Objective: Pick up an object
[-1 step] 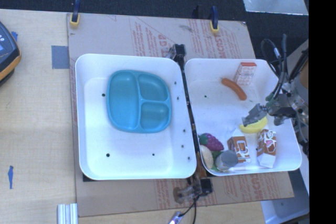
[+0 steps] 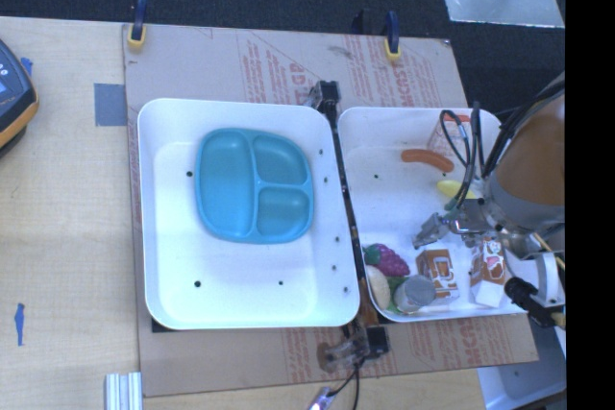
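the brown snack box [image 2: 437,272] lies flat near the front of the right bin [image 2: 384,134], just below the gripper [image 2: 434,229], its long axis running roughly toward the front wall, beside a grey cup [image 2: 416,291]; whether the jaws are parted or clenched cannot be told.

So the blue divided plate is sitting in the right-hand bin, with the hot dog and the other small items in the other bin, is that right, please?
Not quite: the camera view shows the blue divided plate lying in the left-hand bin. The hot dog and the other small items are in the right-hand bin, where the gripper is.
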`<state>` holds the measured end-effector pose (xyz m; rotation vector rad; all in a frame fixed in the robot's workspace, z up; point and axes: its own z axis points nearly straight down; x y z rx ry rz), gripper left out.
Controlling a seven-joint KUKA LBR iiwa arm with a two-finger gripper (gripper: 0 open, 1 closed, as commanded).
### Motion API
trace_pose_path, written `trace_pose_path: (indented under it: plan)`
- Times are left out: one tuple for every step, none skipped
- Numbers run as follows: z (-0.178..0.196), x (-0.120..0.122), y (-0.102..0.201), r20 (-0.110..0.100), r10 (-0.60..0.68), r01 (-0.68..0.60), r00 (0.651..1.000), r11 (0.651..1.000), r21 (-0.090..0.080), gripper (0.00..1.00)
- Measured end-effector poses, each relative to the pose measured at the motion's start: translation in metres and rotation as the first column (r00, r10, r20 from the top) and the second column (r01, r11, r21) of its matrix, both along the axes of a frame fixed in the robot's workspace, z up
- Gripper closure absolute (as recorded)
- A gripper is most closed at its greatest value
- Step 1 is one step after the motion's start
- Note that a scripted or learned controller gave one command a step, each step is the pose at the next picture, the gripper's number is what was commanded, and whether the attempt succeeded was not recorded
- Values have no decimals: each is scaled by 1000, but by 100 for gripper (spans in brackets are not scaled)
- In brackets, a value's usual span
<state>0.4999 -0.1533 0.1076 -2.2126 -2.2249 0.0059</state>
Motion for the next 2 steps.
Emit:
trace_pose_path:
  plan:
    - [-16,74,-26,3,-2,2,1000,1000,0,0]
    - [-15,155,-9,4,-2,2,1000,1000,1,0]
